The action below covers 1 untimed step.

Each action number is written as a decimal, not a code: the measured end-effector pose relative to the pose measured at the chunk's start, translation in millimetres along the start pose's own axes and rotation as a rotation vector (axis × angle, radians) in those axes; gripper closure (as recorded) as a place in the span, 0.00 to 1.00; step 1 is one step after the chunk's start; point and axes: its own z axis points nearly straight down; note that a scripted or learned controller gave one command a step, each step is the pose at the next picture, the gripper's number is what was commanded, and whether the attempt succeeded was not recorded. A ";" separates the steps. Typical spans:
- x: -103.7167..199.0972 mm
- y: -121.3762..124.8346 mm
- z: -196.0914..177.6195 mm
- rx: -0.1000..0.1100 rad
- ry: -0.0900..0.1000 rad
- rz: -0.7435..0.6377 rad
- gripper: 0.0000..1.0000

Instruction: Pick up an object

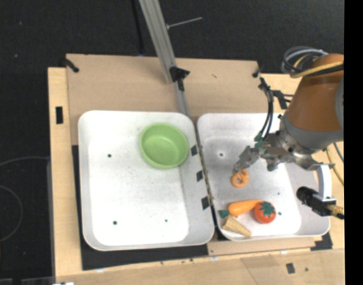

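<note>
Across the bench [128, 82] sit two shallow white bins side by side, and the risks follow from how each is filled. On the left, the left bin [110, 206] carries one green bowl [164, 146] near its upper right corner, well apart from the arm and no part of the present reach.

Next in size, the arm [315, 108] leans in from the right over the right bin [226, 132], its bulk covering that bin's upper right part, so anything lying beneath it is hidden.

Below the wrist, the gripper [248, 161] hangs over the middle of the right bin with its fingers slightly apart and nothing between them. Just beneath its tips lies a small orange ring-shaped object [240, 179], the likeliest target; I cannot tell whether a fingertip touches it.

That ring is my main worry. It is small, low and rounded, so fingers closing a little off-centre may nudge it aside or pinch its edge and let it squirt free. A tip landing on top of it would press it into the floor instead of straddling it.

Near the bin's lower edge cluster a tomato-like red toy [265, 212], an orange carrot-shaped toy [243, 206] and a pale cone-shaped piece [236, 226], close together. A pushed ring could slide toward them.
</note>
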 end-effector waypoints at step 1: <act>-0.1 0.1 -0.1 -0.001 0.000 0.003 0.00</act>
